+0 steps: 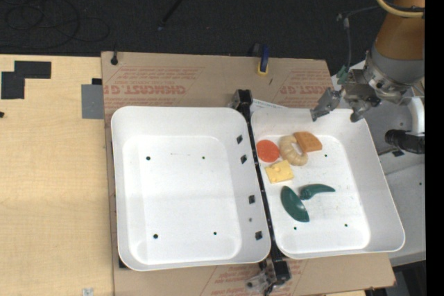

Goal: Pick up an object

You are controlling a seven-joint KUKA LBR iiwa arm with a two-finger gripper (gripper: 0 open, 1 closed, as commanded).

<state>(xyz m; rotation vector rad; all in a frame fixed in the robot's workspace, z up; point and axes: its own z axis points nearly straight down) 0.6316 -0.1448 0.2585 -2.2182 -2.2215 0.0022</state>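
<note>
Green pepper [302, 199] nearest, yellow cheese [279, 172], tomato [268, 149], croissant [300, 147] clustered in right bin [374, 218] — jaws [341, 106] spread wide, empty.

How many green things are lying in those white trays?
2, both in the right bin: a dark green leaf-shaped piece near the middle, and a curved green pepper-like piece just right of it, at its upper end. Nothing seems hidden.

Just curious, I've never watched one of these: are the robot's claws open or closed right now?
Open. The gripper hovers over the right bin's far edge, its two fingers spread apart with nothing between them.
</note>
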